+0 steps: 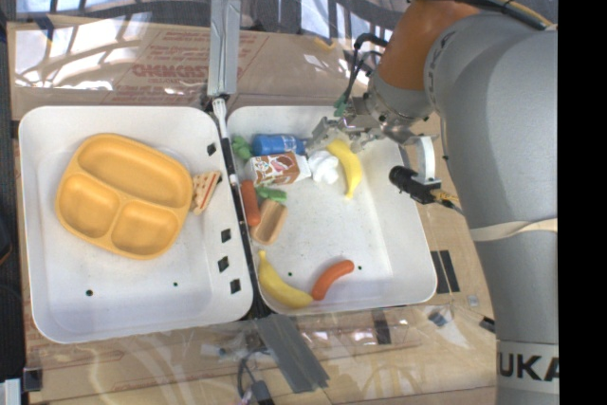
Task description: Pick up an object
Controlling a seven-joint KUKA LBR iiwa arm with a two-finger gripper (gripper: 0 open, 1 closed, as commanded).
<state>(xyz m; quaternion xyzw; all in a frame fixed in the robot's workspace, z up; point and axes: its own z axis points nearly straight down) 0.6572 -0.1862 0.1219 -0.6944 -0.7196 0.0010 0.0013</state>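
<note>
Gripper (334, 130) hangs over the right bin's (398, 247) crowded upper corner; finger state cannot be told. Risk: banana (347, 166) and bottle (277, 145) crowd together, inviting a glancing miss.

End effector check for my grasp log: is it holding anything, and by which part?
It cannot be told. The end effector sits right over the top end of the yellow banana in the right bin, but no object is visibly gripped.
</note>
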